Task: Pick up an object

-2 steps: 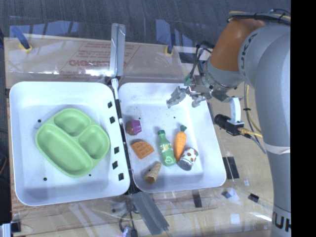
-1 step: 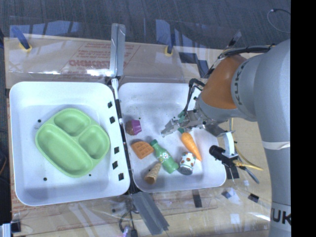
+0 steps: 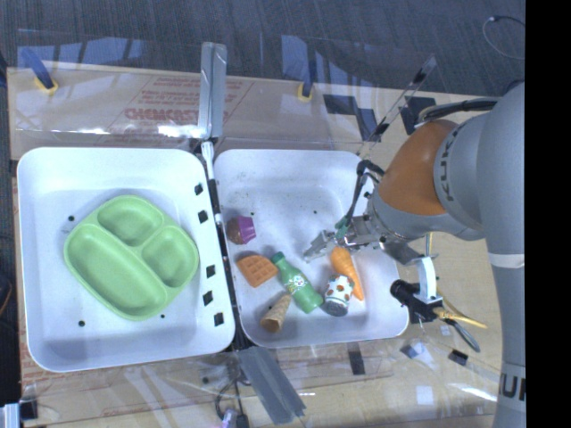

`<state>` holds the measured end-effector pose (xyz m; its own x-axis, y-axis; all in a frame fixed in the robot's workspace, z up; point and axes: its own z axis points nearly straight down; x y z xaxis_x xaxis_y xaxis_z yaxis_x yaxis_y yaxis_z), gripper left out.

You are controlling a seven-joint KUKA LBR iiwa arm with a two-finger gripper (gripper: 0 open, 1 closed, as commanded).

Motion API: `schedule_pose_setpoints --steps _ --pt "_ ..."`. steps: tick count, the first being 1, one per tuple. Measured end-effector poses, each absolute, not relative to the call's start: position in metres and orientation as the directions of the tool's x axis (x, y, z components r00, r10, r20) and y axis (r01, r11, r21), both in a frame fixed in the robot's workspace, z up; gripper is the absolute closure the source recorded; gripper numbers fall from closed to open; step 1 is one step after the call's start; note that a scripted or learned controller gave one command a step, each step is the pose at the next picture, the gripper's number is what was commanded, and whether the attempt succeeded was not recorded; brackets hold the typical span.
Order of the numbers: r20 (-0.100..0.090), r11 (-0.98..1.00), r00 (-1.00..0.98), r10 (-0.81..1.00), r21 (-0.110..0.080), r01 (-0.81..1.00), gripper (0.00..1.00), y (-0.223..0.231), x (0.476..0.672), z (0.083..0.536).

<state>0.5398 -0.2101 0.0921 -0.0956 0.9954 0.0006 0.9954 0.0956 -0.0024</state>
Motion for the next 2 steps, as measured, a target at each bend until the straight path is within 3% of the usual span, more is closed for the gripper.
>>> schedule_pose_setpoints --steps 1,2 --pt "0.0 0.101 -0.101 0.995 -0.003 0.995 1.0 -0.21 0.54 0.102" --pt "0.0 -0.03 0.03 1.0 -0.002 1.0 1.0 -0.176 0.569 0.189"
